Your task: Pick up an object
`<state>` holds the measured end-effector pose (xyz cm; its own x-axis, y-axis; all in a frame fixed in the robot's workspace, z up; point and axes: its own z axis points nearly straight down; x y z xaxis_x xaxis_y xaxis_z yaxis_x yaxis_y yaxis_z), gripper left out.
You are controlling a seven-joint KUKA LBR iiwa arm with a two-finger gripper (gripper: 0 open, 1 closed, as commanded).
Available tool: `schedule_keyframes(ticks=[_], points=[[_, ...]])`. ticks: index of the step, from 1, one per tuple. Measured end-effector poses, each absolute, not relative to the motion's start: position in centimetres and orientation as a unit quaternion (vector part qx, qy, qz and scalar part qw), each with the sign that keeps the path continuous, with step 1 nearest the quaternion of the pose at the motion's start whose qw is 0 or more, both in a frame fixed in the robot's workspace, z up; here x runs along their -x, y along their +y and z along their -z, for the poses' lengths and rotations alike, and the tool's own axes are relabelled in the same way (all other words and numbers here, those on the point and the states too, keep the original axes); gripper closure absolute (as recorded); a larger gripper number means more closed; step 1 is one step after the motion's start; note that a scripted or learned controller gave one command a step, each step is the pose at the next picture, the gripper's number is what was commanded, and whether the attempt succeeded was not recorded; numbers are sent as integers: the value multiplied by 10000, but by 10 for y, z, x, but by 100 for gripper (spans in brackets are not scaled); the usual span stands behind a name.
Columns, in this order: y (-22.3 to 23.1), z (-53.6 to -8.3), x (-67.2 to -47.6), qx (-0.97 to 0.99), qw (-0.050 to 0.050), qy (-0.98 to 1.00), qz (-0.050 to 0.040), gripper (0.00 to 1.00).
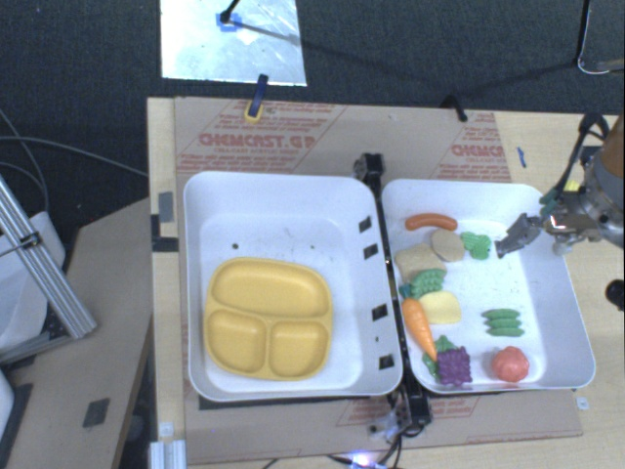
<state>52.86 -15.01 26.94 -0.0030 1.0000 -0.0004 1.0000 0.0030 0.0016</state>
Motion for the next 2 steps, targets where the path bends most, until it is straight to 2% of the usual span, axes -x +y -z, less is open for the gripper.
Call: schedule_keyframes(ticks=[1, 2], points=[[-91, -151, -484, -7047, -59, 7095, 19, 0], [-141, -81, -486, -7084, -4, 7058, 9, 0]])
